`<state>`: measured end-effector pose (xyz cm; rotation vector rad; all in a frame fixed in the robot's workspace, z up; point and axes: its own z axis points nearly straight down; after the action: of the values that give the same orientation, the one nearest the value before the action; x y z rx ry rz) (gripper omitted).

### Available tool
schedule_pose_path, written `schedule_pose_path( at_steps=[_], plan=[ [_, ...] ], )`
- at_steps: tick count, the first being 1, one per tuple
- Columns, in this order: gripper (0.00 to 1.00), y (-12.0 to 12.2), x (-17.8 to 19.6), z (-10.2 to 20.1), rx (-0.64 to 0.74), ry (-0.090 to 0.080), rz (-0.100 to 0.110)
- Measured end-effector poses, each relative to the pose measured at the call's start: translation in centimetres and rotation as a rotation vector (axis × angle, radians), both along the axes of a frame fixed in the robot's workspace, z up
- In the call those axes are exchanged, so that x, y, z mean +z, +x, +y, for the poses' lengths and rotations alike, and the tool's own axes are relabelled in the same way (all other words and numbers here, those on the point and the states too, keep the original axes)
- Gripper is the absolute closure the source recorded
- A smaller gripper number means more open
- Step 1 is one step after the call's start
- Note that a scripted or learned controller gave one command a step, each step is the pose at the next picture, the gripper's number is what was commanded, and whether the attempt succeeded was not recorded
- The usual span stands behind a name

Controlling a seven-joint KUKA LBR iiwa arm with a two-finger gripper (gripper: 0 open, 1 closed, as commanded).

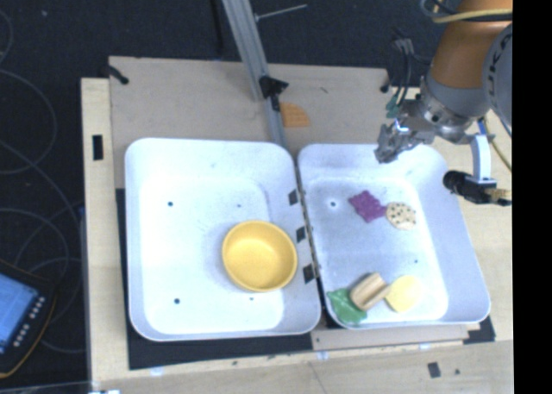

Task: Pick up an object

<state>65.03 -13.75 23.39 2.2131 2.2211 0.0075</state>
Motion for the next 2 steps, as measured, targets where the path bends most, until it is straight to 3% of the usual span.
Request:
schedule_pose_path(
  at_steps=[2],
  plan=[
    [1.0, 0.4, -0.1, 11.6, 0.005, 0.003, 0.005]
  ],
)
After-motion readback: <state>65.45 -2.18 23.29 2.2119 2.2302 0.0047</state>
